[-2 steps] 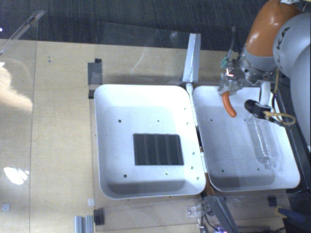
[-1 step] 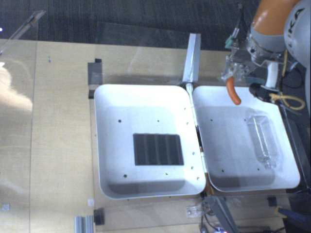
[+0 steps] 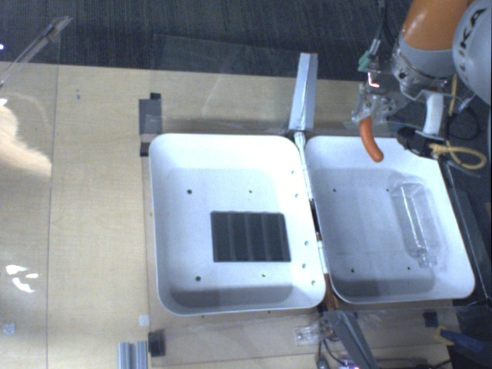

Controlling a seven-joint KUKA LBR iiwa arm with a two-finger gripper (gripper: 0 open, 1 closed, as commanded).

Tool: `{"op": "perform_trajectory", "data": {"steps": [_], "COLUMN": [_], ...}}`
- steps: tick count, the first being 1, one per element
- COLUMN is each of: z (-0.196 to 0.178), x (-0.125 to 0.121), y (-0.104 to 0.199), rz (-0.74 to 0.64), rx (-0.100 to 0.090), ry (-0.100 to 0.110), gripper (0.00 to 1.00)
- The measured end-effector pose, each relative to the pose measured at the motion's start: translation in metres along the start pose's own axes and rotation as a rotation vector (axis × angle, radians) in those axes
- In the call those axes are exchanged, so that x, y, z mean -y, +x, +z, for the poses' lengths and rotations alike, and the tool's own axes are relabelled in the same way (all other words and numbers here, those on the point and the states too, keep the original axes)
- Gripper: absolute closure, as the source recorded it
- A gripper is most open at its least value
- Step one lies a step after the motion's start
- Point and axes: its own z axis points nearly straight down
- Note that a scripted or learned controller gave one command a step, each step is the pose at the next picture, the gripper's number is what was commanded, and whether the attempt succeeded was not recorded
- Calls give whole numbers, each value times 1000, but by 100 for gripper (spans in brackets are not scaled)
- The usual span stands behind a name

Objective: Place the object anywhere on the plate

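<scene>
A dark ribbed rectangular plate (image 3: 250, 237) lies flat in the middle of the left bin (image 3: 177, 167). My gripper (image 3: 370, 118) hangs over the far edge of the right bin (image 3: 346, 183), well to the right of the plate and beyond it. It is shut on a small orange sausage-shaped object (image 3: 373, 144), which dangles down from between the fingers, above the bin's back left part.
A clear plastic bottle (image 3: 415, 221) lies lengthwise in the right half of the right bin. A grey metal post (image 3: 304, 91) stands behind the seam between the two bins. Cables (image 3: 461, 156) hang by the wrist on the right.
</scene>
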Motion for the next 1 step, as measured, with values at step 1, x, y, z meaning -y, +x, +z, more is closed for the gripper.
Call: {"op": "perform_trajectory", "data": {"steps": [1], "z": [0], "x": [0], "y": [0], "rz": [-1], "rx": [0], "ry": [0], "gripper": [0]}}
